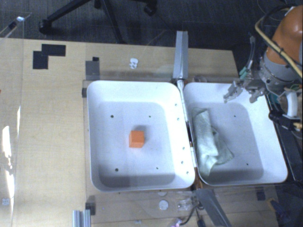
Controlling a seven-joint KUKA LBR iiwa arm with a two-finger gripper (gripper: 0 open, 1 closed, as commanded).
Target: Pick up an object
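Pale wood worktop [47, 141] carrying two shallow white bins side by side. Left bin [102, 171]: one orange cube [137, 139], resting alone on the floor near its centre. Right bin [265, 167]: one crumpled grey-white cloth [209, 143], lying along its left side. One grey arm [284, 63] enters from the right; its pincer [242, 92] hangs over the right bin's far edge, fingers apart and grasping nothing, well apart from both cloth and cube.
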